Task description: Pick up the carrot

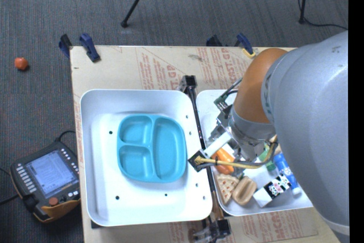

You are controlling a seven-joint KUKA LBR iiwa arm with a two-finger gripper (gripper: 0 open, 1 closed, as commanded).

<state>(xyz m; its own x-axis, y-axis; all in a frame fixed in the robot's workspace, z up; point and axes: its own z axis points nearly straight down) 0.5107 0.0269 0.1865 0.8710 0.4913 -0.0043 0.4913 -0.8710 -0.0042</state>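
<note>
The carrot (223, 155) is a small orange piece lying in the right bin (211, 101), close to that bin's left wall. A white tag and a yellow cable cross just in front of it. My gripper (244, 151) hangs straight down over the bin, right beside and partly above the carrot. The grey wrist and the orange band cover the gripper from this angle. Part of the carrot is hidden under the wrist.
The left bin (91, 122) holds a blue divided plate (152, 148). Near the carrot in the right bin lie a waffle-like cracker (226, 185), a tan bread piece (244, 190), a black-and-white carton (276, 188) and a blue item (282, 171). The arm covers most of the right bin.
</note>
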